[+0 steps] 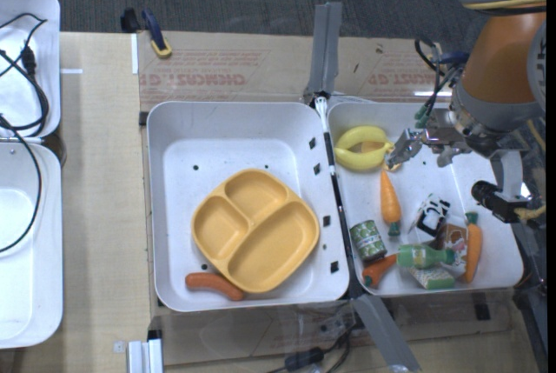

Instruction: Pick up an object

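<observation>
Camera view: the hand (423, 147) hangs in the far part of the right bin (512, 276), just right of the banana (361, 147) — its fingers spread open with nothing between them. Nearest targets are the banana and the carrot (390, 199) a bit nearer. My guess at the risk — the curved banana rolls or slips out sideways when squeezed, or a finger clips the bin's far wall. The near clutter around the green can (367, 240) looks worse for a clean grab.
</observation>
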### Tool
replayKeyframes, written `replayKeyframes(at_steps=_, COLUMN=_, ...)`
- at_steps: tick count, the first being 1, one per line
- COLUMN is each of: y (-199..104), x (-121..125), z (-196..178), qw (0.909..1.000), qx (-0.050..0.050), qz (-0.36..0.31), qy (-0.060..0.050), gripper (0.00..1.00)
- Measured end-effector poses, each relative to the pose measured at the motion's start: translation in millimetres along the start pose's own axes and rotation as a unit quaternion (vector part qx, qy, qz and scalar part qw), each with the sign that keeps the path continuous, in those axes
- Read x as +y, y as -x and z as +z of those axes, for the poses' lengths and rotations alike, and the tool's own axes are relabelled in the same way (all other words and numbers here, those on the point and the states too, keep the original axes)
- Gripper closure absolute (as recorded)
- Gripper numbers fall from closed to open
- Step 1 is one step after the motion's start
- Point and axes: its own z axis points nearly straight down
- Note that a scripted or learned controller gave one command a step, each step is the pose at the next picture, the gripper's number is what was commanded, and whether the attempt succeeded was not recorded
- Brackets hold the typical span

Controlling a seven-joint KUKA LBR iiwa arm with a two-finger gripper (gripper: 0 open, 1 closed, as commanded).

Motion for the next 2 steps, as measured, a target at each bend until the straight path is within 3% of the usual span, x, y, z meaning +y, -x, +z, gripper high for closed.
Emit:
replayKeyframes(at_steps=1, y=7, x=3, z=110, qw=0.9985, qx=0.0, qz=-0.055, qy=0.001, gripper=0.0)
replayKeyframes(at_steps=2, y=12, x=54, z=98, qw=0.9993, qx=-0.001, qz=-0.038, qy=0.002, gripper=0.0)
